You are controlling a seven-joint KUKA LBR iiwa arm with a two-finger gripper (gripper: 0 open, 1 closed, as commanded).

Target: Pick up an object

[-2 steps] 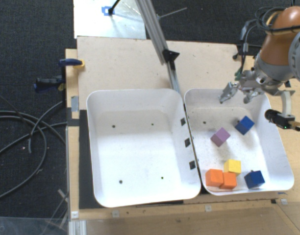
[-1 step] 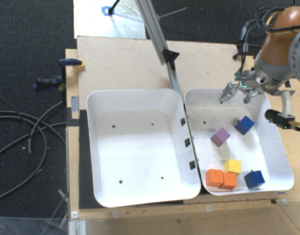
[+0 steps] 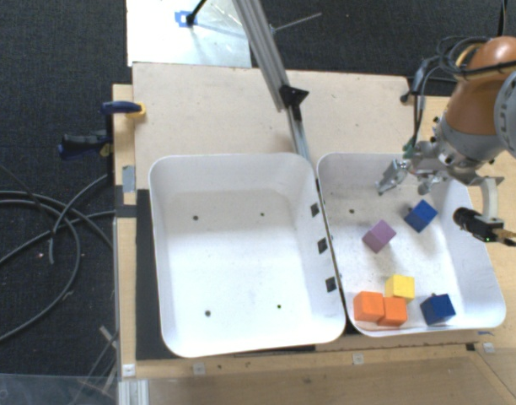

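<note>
Two shallow white bins sit side by side on a bench, seen from above. The left bin [image 3: 169, 226] has a bare white floor; the right bin [image 3: 346, 171] holds loose blocks. A grey arm with an orange band reaches in from the right, its gripper [image 3: 391, 178] hanging above the right bin's far end with fingers spread and nothing between them — though the tips are small and hard to read.

The nearest block is a blue cube [image 3: 421, 216], just beside the gripper toward the front. A purple cube [image 3: 378, 235] lies near it, well apart from the walls. At the front edge cluster an orange block [image 3: 379, 307], a yellow cube [image 3: 400, 286] and a second blue cube [image 3: 438, 308].

This looks like the approach step. Next comes lowering over one block — the purple one has the most open room around it.
</note>
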